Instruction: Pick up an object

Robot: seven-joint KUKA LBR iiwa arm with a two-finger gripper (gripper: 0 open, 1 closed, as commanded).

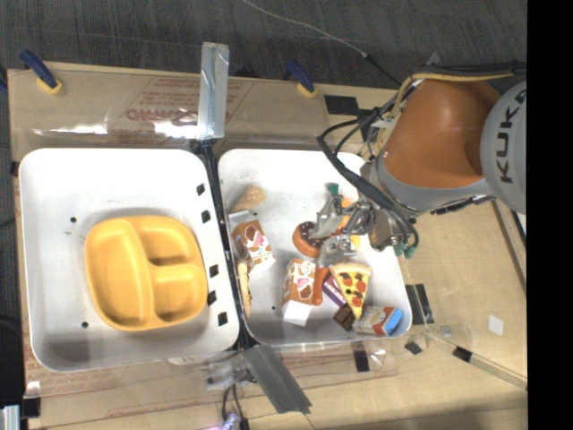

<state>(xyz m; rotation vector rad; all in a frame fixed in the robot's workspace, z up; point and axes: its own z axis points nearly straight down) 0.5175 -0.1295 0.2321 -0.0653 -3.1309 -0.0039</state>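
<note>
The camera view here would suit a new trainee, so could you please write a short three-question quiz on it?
1. True or false: the yellow divided tray lies in the right bin.
2. Which lies nearest the gripper? A) pizza slice toy B) yellow divided tray C) blue clamp
3. Fill in: the arm's wrist carries an ______ band.

Key: 1 false, it lies in the left bin; 2 A; 3 orange.
</note>
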